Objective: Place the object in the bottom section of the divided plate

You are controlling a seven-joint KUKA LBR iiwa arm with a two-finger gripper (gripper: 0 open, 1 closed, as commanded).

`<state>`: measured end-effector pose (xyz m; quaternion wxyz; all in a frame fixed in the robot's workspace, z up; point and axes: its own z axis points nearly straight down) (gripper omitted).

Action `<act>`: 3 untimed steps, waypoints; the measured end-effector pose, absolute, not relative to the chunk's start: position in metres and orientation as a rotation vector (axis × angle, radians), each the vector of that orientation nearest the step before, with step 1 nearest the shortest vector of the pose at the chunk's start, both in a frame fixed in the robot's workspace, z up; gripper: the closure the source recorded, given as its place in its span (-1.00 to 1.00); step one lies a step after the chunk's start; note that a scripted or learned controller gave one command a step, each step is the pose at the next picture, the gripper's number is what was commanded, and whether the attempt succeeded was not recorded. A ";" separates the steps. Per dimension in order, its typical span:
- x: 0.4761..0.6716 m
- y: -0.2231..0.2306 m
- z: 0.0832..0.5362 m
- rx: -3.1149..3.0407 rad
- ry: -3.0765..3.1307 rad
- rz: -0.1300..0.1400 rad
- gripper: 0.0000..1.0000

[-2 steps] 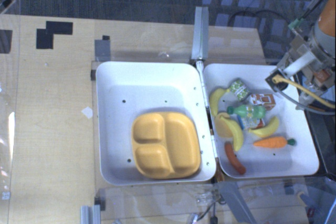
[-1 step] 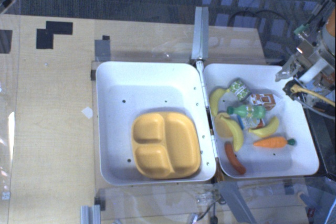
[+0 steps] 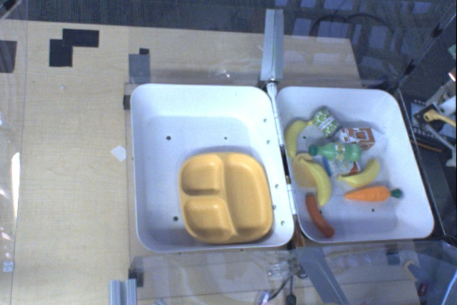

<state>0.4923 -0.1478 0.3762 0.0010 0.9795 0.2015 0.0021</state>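
Plate: yellow, glossy, rounded — three sections, in left bin.
Carrot: orange, tapered — right bin.
Sausage: red, cylindrical.

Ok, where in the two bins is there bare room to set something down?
Left bin: open floor behind and left of the yellow divided plate. Right bin: crowded mid-floor around the bananas, green bottle and carrot; bare strips along its back-right and front-right.

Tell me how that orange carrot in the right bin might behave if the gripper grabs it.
The carrot looks like a smooth, stiff toy, so probably light and rigid. Its tapered, round shape might roll or slip out of a pinch. It lies apart from the pile, so nudging neighbours seems unlikely.
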 end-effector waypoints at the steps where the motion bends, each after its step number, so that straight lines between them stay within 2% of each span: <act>1: 0.488 -0.194 0.362 3.111 0.434 0.004 -1.00; 3: 0.488 -0.205 0.369 3.123 0.331 0.003 -1.00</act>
